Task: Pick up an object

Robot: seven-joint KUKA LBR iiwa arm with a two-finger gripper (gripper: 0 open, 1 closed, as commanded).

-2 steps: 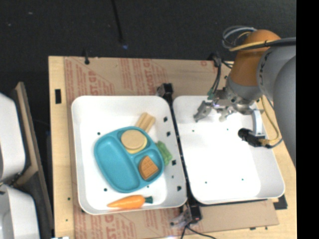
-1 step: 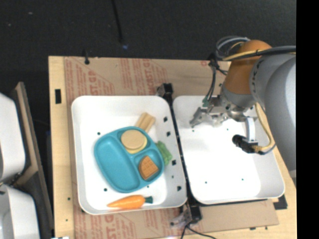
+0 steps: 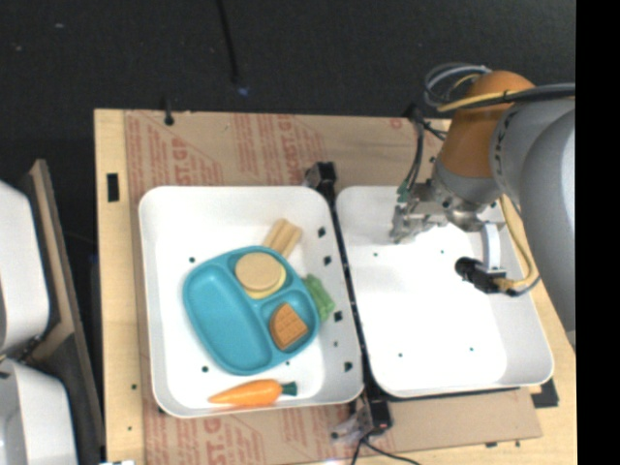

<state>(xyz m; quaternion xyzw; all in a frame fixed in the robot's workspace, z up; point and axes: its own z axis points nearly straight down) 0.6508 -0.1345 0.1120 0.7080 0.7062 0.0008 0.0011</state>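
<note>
- The carrot [image 3: 247, 392] lies nearest the camera, flat on the floor of the left bin [image 3: 160, 260], just beside its front wall and apart from the tray. It looks like a light, stiff plastic toy with a smooth, tapering body; a hold across its thicker middle would likely be safer than at the narrow tip, which could slip out.
- The blue tray [image 3: 225, 318] sits in the middle of that bin. It seems light but broad and shallow, so only its rim offers a hold.
- In the tray's compartments rest a brown toast-like piece [image 3: 288, 325] and a round tan disc [image 3: 261, 272]; both look small, rigid and low, awkward to pinch from above.
- A green piece [image 3: 321, 296] peeks out at the tray's right edge, and a pale wooden block [image 3: 283, 235] lies touching its far edge; the block's straight sides suit a firm pinch.
- Farthest, the gripper [image 3: 418, 216] hangs over the far left corner of the right bin [image 3: 484, 356], well apart from every object; whether it is open or closed cannot be told.
</note>
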